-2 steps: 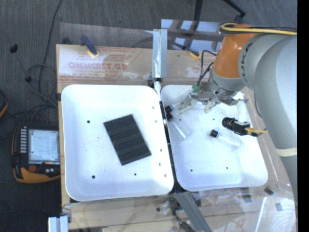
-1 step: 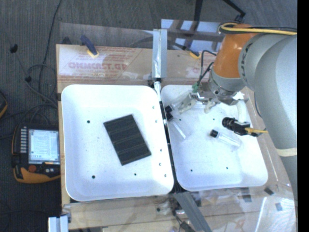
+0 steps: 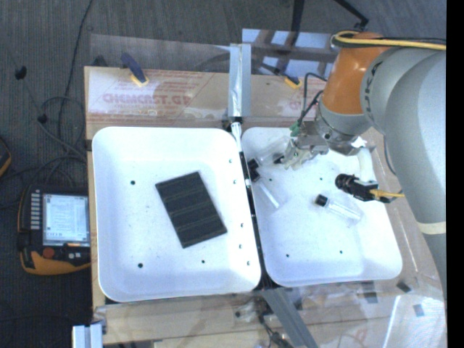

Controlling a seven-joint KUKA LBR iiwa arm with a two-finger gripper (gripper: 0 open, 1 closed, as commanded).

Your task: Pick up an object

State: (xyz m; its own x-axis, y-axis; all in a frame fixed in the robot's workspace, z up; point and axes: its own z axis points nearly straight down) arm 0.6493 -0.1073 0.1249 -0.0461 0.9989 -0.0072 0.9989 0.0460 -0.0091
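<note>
**benchwatcher:** ok so what's nearest the camera?

**kuka_tinkerer:** The front edge of the counter (image 3: 181, 312), then the two white bins side by side on it. Off to the left, down on the floor (image 3: 43, 35), there's an orange and black handheld controller (image 3: 54, 227) with a lit screen.

**benchwatcher:** and stuff to grab?

**kuka_tinkerer:** The left bin (image 3: 116, 267) has one thing, a black ridged pad (image 3: 191, 209), lying flat around the middle and turned at a slant. The right bin (image 3: 326, 267) has the small bits. There's a clear tube (image 3: 339, 207) with a black cap lying right of the middle. A thin clear stick (image 3: 267, 194) lies closer to the divider, and a little black piece (image 3: 252, 169) sits right against the divider a bit further back.

**benchwatcher:** where's the gripper? holding anything?

**kuka_tinkerer:** The gripper (image 3: 292, 155) is low over the far left part of the right bin, just beyond the stick and well apart from the tube. It's a blurry pale mess there. Honestly can't tell if it's open or closed, or if it has anything in it. The grey arm (image 3: 409, 114) comes in from the right, with its orange band (image 3: 348, 78) just above the wrist.

**benchwatcher:** behind that?

**kuka_tinkerer:** A cardboard sheet (image 3: 167, 100) with faded red print runs along the back of the bins, with a blue-handled clamp (image 3: 133, 69) on its far left edge. Past that it's grey carpet with some cables.
</note>
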